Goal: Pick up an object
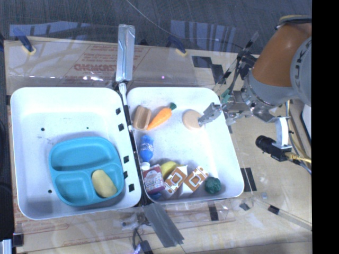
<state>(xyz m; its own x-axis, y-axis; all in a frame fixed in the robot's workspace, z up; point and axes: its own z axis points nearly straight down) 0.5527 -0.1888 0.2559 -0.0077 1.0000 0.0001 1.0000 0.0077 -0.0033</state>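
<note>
Left bin (26, 142): one blue divided tray (79, 165), with a yellow potato-shaped piece (104, 183) in its lower right compartment.

Right bin (225, 147): a bread roll (141, 117) and a carrot (160, 116) touching near the top left; a round tan disc (190, 119) just right of them; a small blue bottle (146, 147) by the left wall; along the bottom edge, a red-labelled bottle (153, 179), a yellow piece (168, 168), two patterned cartons (185, 179) and a dark green lump (213, 184).

Gripper (207, 115): over the right bin's upper right, tip just beside the tan disc. Whether it is open, or grasps anything, cannot be told.
</note>
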